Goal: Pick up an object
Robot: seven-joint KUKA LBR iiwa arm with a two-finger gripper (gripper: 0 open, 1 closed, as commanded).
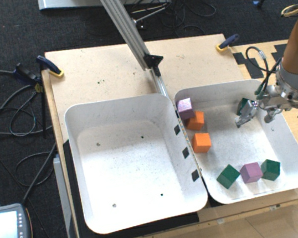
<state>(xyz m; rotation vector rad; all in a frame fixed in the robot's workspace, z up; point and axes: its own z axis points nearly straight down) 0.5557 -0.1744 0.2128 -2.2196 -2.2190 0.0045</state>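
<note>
Gripper (247, 112) hangs over the upper part of the right bin (287, 144), the arm (297, 64) reaching in from the right. A small dark green thing (243, 106) sits at the fingers; cannot tell whether it lies between them or is part of the gripper. Cannot tell whether the fingers are released or clenched.

Blocks, all placed relative to the right bin:
- Purple block (184, 105) at its upper left corner, against the wall shared with the left bin (122, 164).
- Orange block (196, 120) touching the purple one, just below it.
- Second orange block (201, 142) below that, near the shared wall, apart from the first.
- Green block (228, 176), second purple block (251, 172) and second green block (271, 169) in a row along the bin's lower edge; the last two touch.

All six blocks lie well clear of the fingers, the orange pair to their left, the row below them.

No readable writing or labels on blocks, bins or bench (108, 71).
</note>
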